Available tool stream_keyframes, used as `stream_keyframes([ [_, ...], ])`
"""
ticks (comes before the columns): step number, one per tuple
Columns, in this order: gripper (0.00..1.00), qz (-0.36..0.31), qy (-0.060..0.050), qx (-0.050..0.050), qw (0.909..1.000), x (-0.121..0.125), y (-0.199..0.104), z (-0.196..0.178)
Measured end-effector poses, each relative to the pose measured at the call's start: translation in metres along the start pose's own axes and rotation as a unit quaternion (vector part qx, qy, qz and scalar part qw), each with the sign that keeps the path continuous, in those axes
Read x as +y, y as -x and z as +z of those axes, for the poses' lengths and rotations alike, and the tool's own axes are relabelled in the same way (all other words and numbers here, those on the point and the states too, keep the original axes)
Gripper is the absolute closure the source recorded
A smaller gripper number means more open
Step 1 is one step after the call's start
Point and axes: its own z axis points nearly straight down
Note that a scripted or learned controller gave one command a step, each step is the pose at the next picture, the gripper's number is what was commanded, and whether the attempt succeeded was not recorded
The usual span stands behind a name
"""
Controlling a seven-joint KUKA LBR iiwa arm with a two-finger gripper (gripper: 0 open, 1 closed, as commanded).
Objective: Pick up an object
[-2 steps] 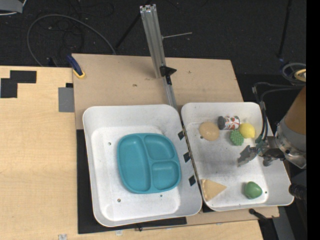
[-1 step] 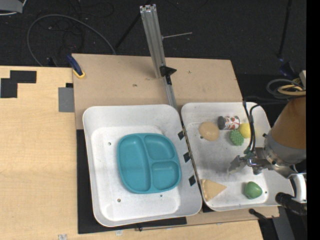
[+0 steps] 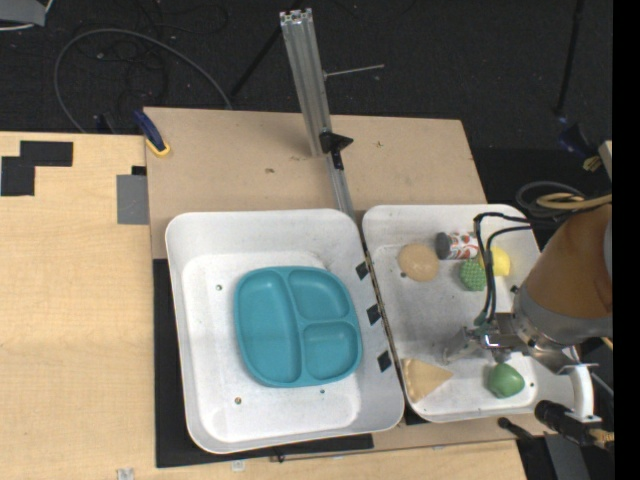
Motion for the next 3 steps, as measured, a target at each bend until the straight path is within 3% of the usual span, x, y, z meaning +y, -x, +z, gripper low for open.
stream_keyframes([
  [1, 1.0, 0.003, 0.001, 0.0, 1.0, 0.0, 0.002, -0.012],
  [3, 1.0, -0.001, 0.005, -0.002, 1.0, 0.001, -0.008, -0.11],
])
